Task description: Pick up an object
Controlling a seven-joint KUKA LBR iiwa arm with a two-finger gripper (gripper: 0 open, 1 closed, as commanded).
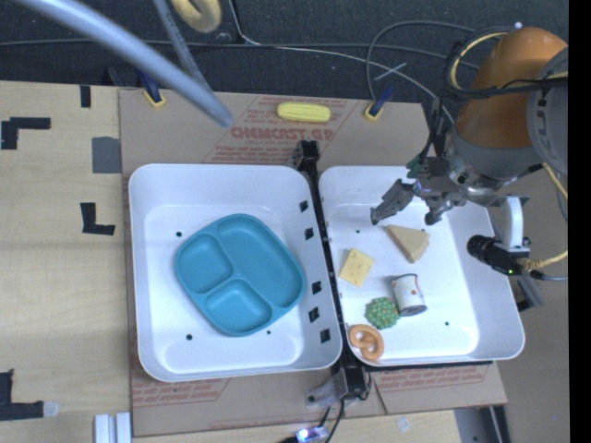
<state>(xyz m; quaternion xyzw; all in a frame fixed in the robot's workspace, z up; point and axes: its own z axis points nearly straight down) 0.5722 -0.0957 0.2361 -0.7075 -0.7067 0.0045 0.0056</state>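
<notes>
White plastic forms both bins: the left bin [148, 275] fills the middle left of the frame and holds a blue divided tray [238, 273]; the right bin [489, 326] sits beside it at centre right. The grey arm [503, 109] enters from the upper right, and its gripper [411, 209] hangs over the right bin's upper part with fingers spread apart, nothing between them. Just below it lies a cheese wedge [409, 242]. Lower are a yellow cracker square [356, 268], a small can [407, 294], a green broccoli piece [380, 313] and a pretzel [366, 341].
</notes>
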